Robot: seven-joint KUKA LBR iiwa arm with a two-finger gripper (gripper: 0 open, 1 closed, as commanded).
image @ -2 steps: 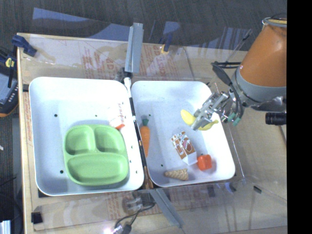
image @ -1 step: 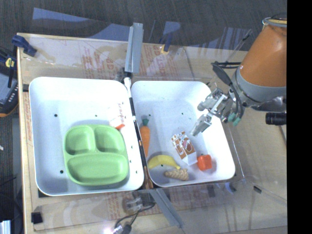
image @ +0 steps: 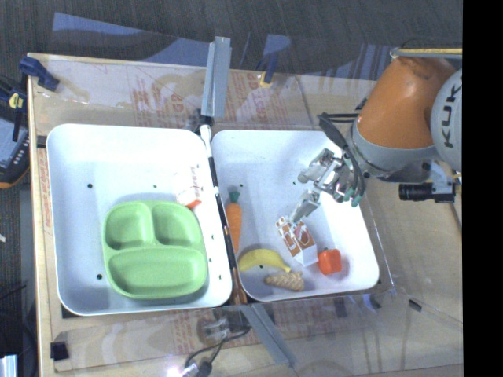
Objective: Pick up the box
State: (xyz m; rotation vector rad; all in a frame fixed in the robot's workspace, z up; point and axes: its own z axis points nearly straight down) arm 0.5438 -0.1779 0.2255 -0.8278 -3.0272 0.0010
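Looking down from the fixed camera, the arm (image: 405, 112) reaches in from the right over the right bin (image: 259, 151), and its gripper (image: 308, 203) hangs low inside that bin, angled down and to the left. One finger (image: 305, 208) points at the box (image: 295, 239), its tip just above the box's upper corner; whether the fingers are spread or closed I cannot tell from here. The box (white with red-brown print) lies tilted on the bin floor, nothing clamped around it. Just to its right sits a small orange-red pepper (image: 330, 261), a banana (image: 259, 259) and a knobbly ginger piece (image: 283, 280) lie near the front wall, and a carrot (image: 233, 218) rests along the left wall. Over in the left bin (image: 71, 210) there's a green divided tray (image: 156, 250)
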